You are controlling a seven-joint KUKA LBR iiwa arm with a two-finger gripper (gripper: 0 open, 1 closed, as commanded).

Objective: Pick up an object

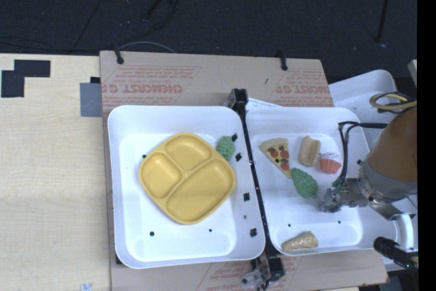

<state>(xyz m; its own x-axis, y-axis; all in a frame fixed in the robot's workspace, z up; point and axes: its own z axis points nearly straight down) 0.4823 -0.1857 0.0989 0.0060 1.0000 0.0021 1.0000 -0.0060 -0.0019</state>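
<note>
Hovering low in right bin (354,232): tool (332,202), finger state impossible to tell. Lying just beside: green broccoli toy (304,182). Risking: knocking broccoli aside, closing on nothing.

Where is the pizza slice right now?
The pizza slice lies in the right bin, near its upper-left corner, just left of the tan bread piece.

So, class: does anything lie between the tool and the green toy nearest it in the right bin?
Nothing visible does. The tool sits just right of the green toy, with bare white bin floor between them.
</note>
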